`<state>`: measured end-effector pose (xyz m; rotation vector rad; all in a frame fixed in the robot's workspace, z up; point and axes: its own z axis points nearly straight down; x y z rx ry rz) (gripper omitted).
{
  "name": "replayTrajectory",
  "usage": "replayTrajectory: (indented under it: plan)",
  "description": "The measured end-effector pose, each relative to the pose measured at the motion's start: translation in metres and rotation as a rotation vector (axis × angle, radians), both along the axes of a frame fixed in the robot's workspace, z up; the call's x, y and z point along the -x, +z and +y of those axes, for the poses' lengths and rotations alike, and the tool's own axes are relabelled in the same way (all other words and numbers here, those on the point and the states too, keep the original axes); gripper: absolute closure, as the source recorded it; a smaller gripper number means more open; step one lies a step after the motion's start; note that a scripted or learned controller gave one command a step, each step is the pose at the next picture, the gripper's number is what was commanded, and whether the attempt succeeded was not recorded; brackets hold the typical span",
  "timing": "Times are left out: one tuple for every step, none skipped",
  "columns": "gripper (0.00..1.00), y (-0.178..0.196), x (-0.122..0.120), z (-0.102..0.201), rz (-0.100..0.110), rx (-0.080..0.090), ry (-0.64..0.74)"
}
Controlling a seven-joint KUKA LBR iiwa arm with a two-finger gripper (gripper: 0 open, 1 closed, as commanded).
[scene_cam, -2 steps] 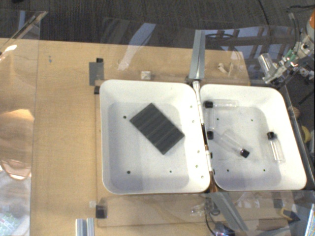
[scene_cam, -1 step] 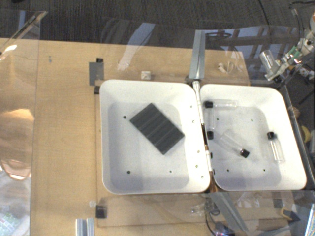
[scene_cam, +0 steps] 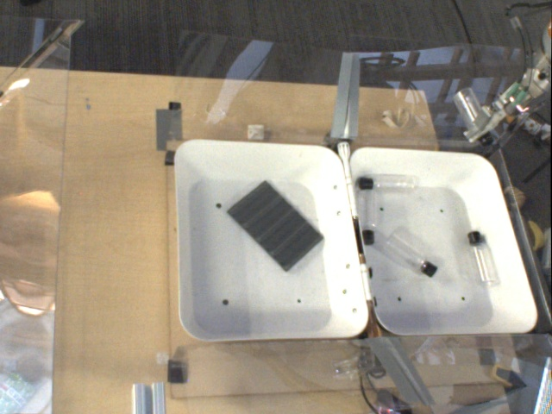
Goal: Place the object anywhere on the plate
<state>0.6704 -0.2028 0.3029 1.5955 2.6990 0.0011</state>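
Three clear, black-capped vials (scene_cam: pixel 408 254) lie in right bin (scene_cam: pixel 509 231); claw (scene_cam: pixel 483 115) state unclear

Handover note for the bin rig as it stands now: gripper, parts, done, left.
Gripper: parked off the bench's far right corner, outside both bins, with a clear vial-like piece at its tip; whether it is clamped is not readable.
Plate: dark ribbed rectangle, lying askew in the left bin, nothing on it.
Vials in the right bin: three clear ones with black caps, one near the far wall, one in the middle, one by the right wall.
Done: nothing placed on the plate yet.
Left: pick up an object and set it anywhere on the plate.
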Motion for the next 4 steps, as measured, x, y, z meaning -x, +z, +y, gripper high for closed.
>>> replayTrajectory:
  plan:
    - [1.00, 0.005, 0.000, 0.000, 0.000, 0.000, 0.022]
    - [1.00, 0.000, 0.000, 0.000, -0.001, 0.000, 0.037]
    - [1.00, 0.005, 0.000, 0.000, 0.000, 0.001, 0.046]
    - [1.00, -0.075, 0.058, 0.037, -0.002, 0.000, 0.251]
